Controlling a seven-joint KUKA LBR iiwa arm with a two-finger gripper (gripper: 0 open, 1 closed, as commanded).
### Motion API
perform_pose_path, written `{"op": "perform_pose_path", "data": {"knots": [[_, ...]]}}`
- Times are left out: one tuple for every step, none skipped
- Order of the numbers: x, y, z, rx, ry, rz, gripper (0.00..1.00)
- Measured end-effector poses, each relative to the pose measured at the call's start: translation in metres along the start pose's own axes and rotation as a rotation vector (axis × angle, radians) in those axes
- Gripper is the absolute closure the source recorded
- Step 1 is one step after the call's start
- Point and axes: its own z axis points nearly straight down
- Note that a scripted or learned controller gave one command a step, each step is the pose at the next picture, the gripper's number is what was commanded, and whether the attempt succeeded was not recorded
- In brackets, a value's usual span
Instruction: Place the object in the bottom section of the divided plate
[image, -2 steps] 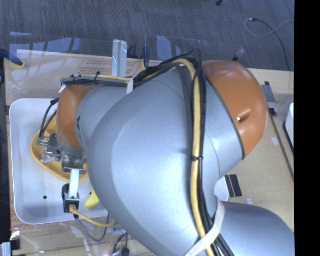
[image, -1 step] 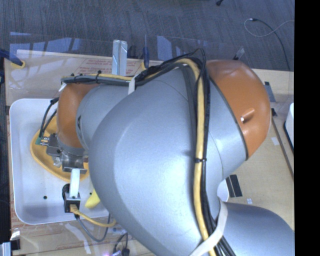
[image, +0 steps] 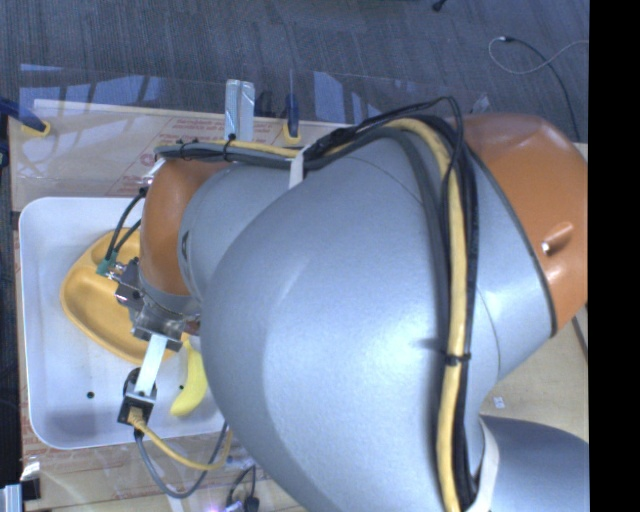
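Arm: grey with an orange band. It reaches in from the right and covers most of the worktop as I look down on it.
Bin: shallow and white, on the left. Its near floor is bare apart from a small dark speck.
Divided plate: yellow, lying in the left bin. Only its left part is visible, because the wrist hides the rest. I cannot make out the dividers, so I cannot tell where the bottom section begins.
Object: a yellow, banana-like piece, which I take to be the task's thing. It lies on the bin floor near the plate's lower right edge and is partly under the arm. I cannot tell whether it touches the plate.
Gripper: it is low over the plate's right side, with its tip hidden beneath the wrist. I cannot tell whether it is open or closed, and nothing is visibly in its grasp.
Stage (judged): the object is outside the plate, so the placement is not yet done.
Risk 1: a descent aimed over the plate rather than over the object would close on nothing.
Risk 2: a curved object may roll or slide out of a grasp taken off-centre.
Risk 3: contact with the plate rim could shift the plate, so that a release lands in the wrong section or on the bin floor.
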Motion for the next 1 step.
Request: {"op": "perform_pose_path", "data": {"knots": [[0.0092, 0.07, -0.0339, 0.0, 0.001, 0.221, 1.0]]}}
